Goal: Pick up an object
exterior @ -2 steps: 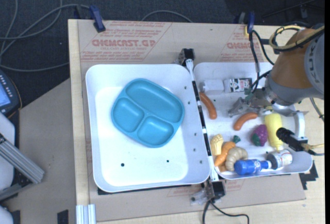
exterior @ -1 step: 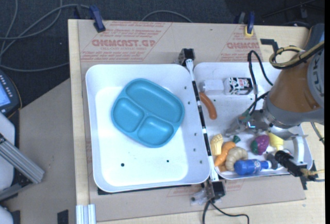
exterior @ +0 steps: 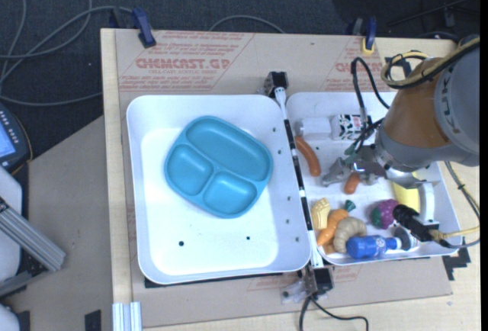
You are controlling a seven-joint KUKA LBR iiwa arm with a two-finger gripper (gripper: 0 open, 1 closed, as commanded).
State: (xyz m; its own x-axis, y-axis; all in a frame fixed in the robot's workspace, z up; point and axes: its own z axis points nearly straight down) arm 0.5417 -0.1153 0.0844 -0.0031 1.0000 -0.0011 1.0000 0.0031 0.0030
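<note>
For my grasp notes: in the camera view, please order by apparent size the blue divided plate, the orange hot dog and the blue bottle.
1. blue divided plate, clearly largest.
2. blue bottle and orange hot dog look about alike, so I leave them unranked.

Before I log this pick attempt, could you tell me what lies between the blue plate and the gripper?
In the camera view, an orange hot dog lies between the blue plate and the gripper, past the bins' shared rims.

Toys crowd the right bin point(exterior: 305, 104); bare floor rings the blue plate point(exterior: 219, 165).
</note>
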